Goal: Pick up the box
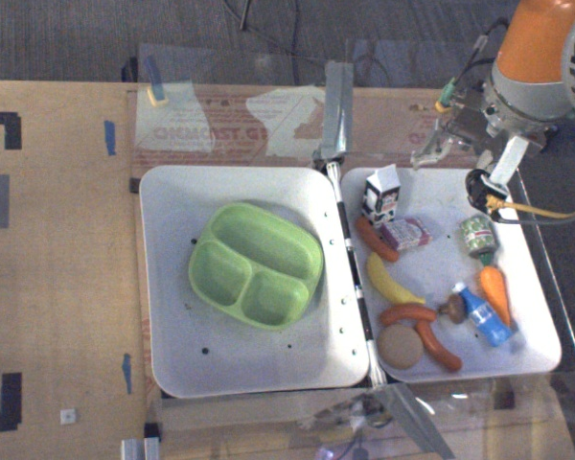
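Nearest the camera, along the front of the right bin (541, 353), lie a brown round patty (401, 347), two sausages (424, 329), a blue bottle (483, 318) and a carrot (496, 293), loosely scattered as if dumped rather than arranged. Mid-bin: a banana (389, 283), a pinkish packet (404, 232), a green-white ball (477, 234). Left bin (172, 333) carries a green divided tray (257, 265), lying flat. At the right bin's far left corner the box (381, 194), carton-like, stands upright, just beside another sausage (376, 239). Farther right, the end effector (465, 147) hangs above the bin's far rim, apart from the box; whether it is spread or closed cannot be told. Likely step: approach, grasp not begun.
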`<move>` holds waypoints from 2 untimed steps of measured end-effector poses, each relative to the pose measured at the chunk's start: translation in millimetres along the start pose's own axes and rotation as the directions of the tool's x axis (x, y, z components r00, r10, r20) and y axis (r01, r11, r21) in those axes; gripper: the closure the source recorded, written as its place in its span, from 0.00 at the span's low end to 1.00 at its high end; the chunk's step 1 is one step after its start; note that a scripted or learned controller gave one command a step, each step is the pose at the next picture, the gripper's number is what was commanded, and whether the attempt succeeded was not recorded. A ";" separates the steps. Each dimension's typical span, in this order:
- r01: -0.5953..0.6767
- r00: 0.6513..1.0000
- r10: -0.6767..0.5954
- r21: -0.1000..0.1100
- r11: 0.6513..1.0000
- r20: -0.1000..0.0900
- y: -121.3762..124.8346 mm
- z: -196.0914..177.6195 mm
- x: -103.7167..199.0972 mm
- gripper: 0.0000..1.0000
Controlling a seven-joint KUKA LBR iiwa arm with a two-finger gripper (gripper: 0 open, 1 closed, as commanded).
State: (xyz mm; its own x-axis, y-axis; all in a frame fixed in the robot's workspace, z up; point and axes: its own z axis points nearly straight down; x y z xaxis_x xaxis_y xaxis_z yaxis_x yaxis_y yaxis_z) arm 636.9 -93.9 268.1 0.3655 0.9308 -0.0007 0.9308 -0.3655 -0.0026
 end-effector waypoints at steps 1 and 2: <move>-0.032 0.999 0.032 -0.001 0.999 -0.001 -3.2 108.1 -12.4 0.00; 0.032 0.999 -0.032 -0.016 0.999 -0.007 -25.2 175.0 -34.5 0.00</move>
State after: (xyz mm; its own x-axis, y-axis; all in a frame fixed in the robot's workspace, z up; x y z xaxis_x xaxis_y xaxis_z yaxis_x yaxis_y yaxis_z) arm 600.3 -116.7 93.3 0.3352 0.9421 0.0066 0.9420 -0.3352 0.0132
